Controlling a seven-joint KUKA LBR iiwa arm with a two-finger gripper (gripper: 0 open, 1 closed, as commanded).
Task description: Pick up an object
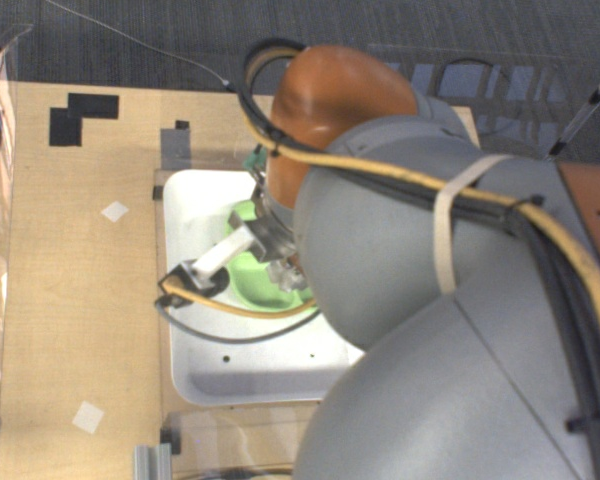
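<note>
A bright green object (252, 276) lies in the white bin (240, 368), partly covered by the arm. My gripper (273, 251) hangs low over it, right at the green object's upper edge, and the grey wrist and orange band (330, 98) hide most of it. A white tube-shaped part (218, 256) and a black ring (194, 282) with a yellow cable stick out to the gripper's left, just beside the green object. Whether anything is held is hidden.
The big grey arm body (460, 308) covers the right half of the view and whatever lies under it. The bin's left wall (168, 268) borders a tan wooden bench (70, 298) with black markers. A yellow cable (250, 310) loops across the bin.
</note>
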